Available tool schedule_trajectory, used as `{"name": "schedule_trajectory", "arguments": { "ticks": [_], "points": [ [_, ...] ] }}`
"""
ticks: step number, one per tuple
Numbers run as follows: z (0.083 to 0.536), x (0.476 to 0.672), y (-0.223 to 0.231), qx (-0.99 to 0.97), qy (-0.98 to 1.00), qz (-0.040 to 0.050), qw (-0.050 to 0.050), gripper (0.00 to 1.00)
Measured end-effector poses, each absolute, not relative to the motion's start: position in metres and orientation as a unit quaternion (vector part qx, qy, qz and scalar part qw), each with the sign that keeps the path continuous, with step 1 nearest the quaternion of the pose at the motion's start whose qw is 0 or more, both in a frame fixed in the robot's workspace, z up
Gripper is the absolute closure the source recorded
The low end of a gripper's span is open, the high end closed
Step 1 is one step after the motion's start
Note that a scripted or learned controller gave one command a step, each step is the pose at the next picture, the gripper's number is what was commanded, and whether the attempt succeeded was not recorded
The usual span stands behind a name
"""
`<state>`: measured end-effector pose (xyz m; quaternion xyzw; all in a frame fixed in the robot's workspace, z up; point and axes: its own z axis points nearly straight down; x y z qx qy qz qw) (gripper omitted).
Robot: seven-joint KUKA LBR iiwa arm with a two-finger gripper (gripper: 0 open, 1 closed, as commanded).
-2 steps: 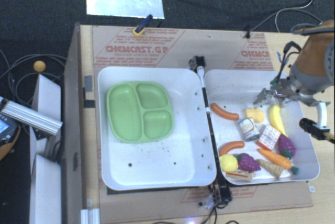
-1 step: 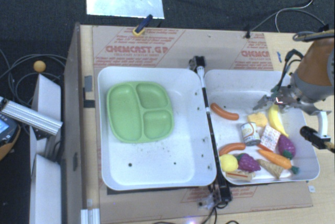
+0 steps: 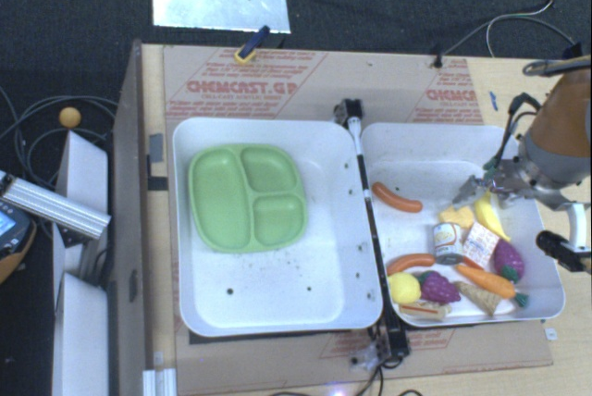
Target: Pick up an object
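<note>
The right bin [image 3: 416,163] holds several toy foods. A red sausage [image 3: 396,198] lies alone near its left wall. Clustered at the front right are a yellow banana [image 3: 488,218], a small can [image 3: 447,241], a white packet [image 3: 479,244], a purple eggplant [image 3: 509,260], a carrot [image 3: 486,278], purple grapes [image 3: 439,286], a lemon [image 3: 404,289] and a second sausage [image 3: 410,263]. My gripper [image 3: 475,191] hangs low over the bin's right part, just above and behind the banana. Nothing shows as lifted with it.
The left bin [image 3: 277,292] holds a green divided plate [image 3: 248,197]. A central divider [image 3: 365,200] separates the two bins. The arm's grey body [image 3: 560,144] covers the right bin's far right corner. Cables run over the cardboard behind the bins.
</note>
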<state>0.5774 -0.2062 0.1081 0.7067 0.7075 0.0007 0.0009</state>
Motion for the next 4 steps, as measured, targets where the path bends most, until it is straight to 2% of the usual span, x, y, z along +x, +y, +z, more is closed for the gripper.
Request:
{"name": "schedule_trajectory", "arguments": {
  "ticks": [1, 2, 3, 4],
  "points": [
    [0.091, 0.583, -0.206, 0.706, 0.708, 0.0005, 0.001, 0.0],
    [0.106, 0.587, -0.207, 0.705, 0.709, 0.0038, 0.006, 1.0],
    [0.18, 0.571, -0.117, 0.705, 0.709, 0.0017, 0.001, 1.0],
    [0.185, 0.591, -0.044, 0.705, 0.709, 0.0012, 0.0, 1.0]
  ]
}}
